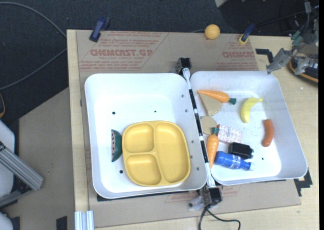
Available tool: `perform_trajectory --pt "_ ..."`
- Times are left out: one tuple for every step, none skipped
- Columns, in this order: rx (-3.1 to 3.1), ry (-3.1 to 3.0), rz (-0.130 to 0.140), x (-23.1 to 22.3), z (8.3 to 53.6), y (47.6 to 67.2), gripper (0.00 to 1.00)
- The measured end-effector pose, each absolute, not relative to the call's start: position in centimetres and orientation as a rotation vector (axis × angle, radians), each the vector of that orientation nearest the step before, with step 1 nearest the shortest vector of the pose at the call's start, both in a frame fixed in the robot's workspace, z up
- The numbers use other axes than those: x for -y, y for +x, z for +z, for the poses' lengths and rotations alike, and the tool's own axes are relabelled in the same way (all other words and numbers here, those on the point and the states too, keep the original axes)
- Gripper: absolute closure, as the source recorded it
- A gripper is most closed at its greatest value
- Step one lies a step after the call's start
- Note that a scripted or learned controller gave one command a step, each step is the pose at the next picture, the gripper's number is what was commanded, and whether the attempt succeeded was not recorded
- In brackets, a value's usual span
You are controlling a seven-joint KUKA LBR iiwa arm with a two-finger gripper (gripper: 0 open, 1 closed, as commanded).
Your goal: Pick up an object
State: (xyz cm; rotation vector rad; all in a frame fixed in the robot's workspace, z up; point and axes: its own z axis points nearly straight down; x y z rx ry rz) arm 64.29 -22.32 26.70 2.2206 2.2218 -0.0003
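From where I stand, the tool (279,63) hangs off the right bin's (291,138) two-o'clock corner, above the worktop (152,54); whether it is clenched or released I cannot tell. Inside that bin lie a carrot (214,95) at eleven o'clock, a banana (248,108) at one, a sausage (268,132) at three, and a blue bottle (232,161) at six. The left bin (101,97) holds a yellow divided plate (154,152) toward five o'clock.
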Motion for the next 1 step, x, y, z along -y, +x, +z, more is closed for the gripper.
perform_trajectory --pt "-2.225 2.222 -0.002 20.51 14.24 66.49 0.00"
